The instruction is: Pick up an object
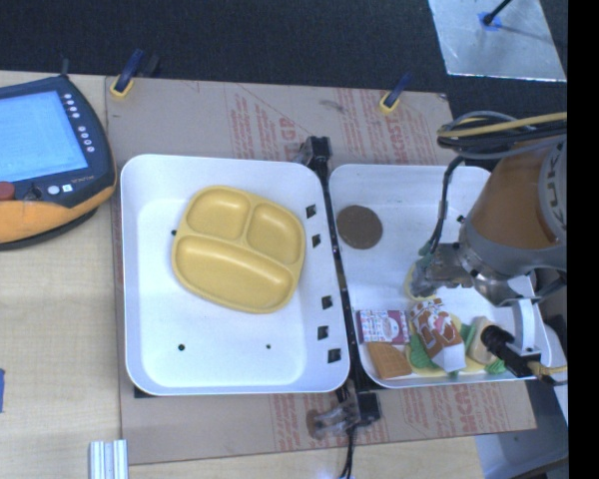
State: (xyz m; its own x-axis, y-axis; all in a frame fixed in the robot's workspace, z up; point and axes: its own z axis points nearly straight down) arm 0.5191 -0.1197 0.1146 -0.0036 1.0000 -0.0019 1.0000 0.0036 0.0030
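1. Two white bins side by side on the surface point(50, 317): left bin point(150, 347), right bin point(399, 193).
2. In the left bin, a yellow tray point(240, 247) with three compartments, lying flat, toward the far side.
3. In the right bin, a brown disc point(359, 226) at the far left corner, well apart from the rest.
4. Along the near wall of the right bin, a cluster touching one another: red packet point(381, 325), tan cracker point(387, 359), red-and-white wrapper point(437, 332), green-and-yellow pieces point(476, 352).
5. Arm point(514, 208) over the right side of the right bin; end effector point(431, 272) low, just beyond the cluster.
6. Cannot tell the state of the end effector.
7. At the far left, a pendant point(35, 158) with a lit screen.
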